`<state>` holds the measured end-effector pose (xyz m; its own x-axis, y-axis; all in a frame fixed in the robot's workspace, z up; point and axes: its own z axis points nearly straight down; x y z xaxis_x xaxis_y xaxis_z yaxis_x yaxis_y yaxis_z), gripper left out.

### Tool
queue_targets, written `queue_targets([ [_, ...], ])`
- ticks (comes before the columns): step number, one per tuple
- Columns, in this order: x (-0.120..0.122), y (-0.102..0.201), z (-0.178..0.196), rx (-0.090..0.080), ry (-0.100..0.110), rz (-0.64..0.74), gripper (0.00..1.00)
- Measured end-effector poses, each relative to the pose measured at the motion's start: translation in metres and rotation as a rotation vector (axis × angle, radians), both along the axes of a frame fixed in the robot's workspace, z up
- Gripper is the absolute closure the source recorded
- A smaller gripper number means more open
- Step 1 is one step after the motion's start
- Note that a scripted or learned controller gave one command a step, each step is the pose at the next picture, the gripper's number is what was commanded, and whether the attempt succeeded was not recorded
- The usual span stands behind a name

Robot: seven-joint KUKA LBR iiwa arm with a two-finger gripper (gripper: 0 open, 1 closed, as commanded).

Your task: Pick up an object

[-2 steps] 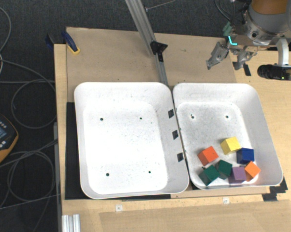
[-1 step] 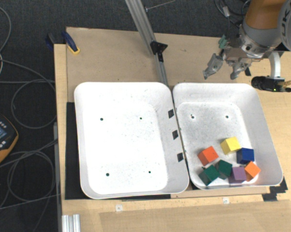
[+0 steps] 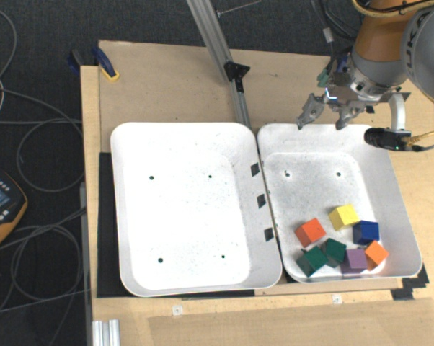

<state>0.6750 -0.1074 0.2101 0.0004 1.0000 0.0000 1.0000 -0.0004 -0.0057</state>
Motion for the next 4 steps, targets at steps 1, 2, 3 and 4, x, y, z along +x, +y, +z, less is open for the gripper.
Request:
queue_targets([
  [1,-0.004,-0.005,-0.062,0.001,0.002,0.000,0.00],
  [2,-0.001,-0.004,-0.046,0.001,-0.009,0.001,1.00],
  [3,-0.001,-0.001,-0.001,-0.001,-0.013,0.002,1.00],
  [4,0.002,-0.003,0.044,-0.001,-0.013,0.002,1.00],
])
